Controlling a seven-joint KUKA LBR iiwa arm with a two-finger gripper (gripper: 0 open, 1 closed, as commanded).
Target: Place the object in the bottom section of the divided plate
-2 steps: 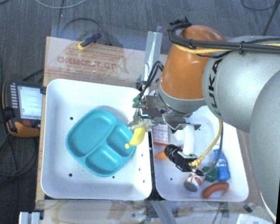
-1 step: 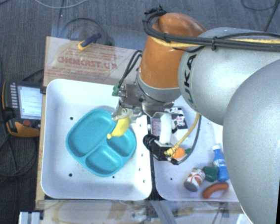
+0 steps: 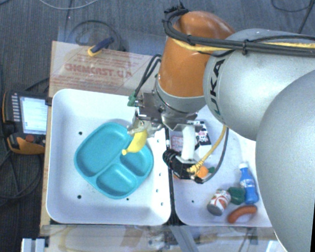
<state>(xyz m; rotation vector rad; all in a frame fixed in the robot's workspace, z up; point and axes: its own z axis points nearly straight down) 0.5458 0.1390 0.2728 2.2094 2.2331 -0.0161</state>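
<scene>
Gripper (image 3: 139, 127) is hanging over the blue divided plate (image 3: 108, 165) in the left bin (image 3: 60, 196) w/ a yellow banana-like object (image 3: 135, 143) dangling under it, apparently pinched at its top end, tho the grip itself is hard to see. Risk, imo: banana is sitting over the plate's upper-right part, right by a divider, so a release now could be landing it in the wrong section or rolling it off the rim. Arm is reading "KUKA" (image 3: 215, 95); cardboard (image 3: 96, 71) behind is showing faded red print, illegible.
</scene>
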